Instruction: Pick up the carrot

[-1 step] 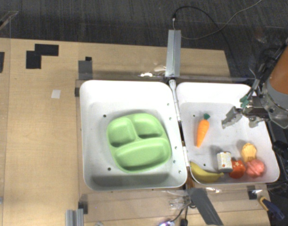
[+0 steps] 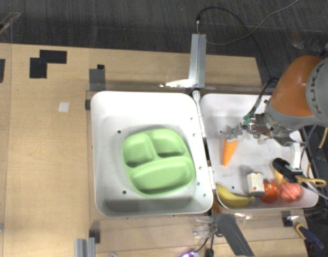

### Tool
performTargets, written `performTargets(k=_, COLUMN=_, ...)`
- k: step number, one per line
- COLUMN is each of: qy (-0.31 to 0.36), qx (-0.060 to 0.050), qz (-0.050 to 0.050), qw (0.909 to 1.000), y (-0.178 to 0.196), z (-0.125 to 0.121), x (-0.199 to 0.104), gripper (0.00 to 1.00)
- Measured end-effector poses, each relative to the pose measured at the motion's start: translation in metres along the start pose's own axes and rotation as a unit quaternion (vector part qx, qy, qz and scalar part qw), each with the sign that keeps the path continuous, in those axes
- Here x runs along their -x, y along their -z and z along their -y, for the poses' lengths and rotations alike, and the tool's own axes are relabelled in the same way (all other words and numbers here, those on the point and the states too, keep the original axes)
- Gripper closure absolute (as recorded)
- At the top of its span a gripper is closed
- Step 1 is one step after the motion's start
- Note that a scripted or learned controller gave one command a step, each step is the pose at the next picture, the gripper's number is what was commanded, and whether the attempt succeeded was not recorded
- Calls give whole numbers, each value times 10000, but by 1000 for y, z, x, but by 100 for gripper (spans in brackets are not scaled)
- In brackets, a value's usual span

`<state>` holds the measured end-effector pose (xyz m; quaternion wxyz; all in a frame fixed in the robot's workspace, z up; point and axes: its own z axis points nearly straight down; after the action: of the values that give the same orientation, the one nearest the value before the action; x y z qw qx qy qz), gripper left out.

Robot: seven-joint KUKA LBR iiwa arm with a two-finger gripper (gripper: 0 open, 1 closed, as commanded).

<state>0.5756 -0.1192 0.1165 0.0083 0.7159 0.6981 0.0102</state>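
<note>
The gripper point(image 2: 240, 131) hangs low over the right bin point(image 2: 217, 105), near the middle of its left half; I cannot tell how it is set or whether it has hold of anything. The carrot point(image 2: 229, 151) lies just below it, close to the bin's left wall, long axis near upright, its top nearest the tool

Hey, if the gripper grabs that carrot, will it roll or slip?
The carrot looks rigid, so it probably won't flop. Its tapered shape may let it slide out of a pinch. Lying on the smooth bin floor, it could roll in a curve if nudged.
</note>
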Motion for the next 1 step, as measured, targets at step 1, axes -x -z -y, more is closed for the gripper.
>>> performTargets(k=1, qy=492, qx=-66, qz=17, qw=9988, y=-27, z=15, x=-35, gripper=0)
